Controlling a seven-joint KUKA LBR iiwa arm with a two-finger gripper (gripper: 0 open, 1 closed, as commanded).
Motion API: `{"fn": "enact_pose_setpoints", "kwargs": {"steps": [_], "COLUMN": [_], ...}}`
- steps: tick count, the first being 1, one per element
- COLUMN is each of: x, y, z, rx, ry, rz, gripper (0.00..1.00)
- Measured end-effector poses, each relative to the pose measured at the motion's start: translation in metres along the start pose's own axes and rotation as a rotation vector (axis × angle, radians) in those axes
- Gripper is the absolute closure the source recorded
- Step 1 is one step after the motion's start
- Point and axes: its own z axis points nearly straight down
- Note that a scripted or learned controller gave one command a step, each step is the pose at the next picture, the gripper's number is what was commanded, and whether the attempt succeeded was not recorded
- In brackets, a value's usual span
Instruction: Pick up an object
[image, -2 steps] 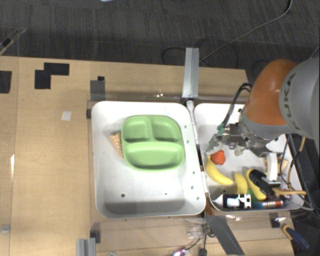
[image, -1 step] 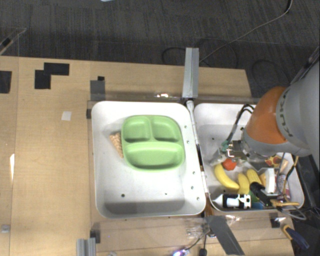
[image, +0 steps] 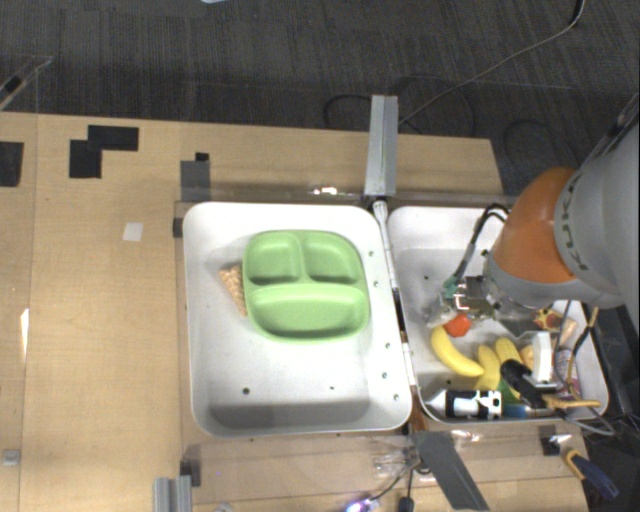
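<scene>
In the right bin, the arm with its orange band reaches down from the right. My gripper sits low over a pile of small toys, right above a small orange-red piece. A yellow banana lies just below it, with more yellow pieces to its right. A black and white object lies along the bin's front wall. The wrist hides the fingertips.
The left bin holds a green divided plate with a tan textured piece tucked against its left edge. A metal post stands between the bins at the back. Cables and small items crowd the right bin's far right corner.
</scene>
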Motion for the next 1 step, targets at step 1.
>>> {"fn": "enact_pose_setpoints", "kwargs": {"steps": [1], "x": [0.0689], "y": [0.0303], "z": [-0.0896], "rx": [0.017], "ry": [-0.001], "rz": [-0.017], "gripper": [1.00]}}
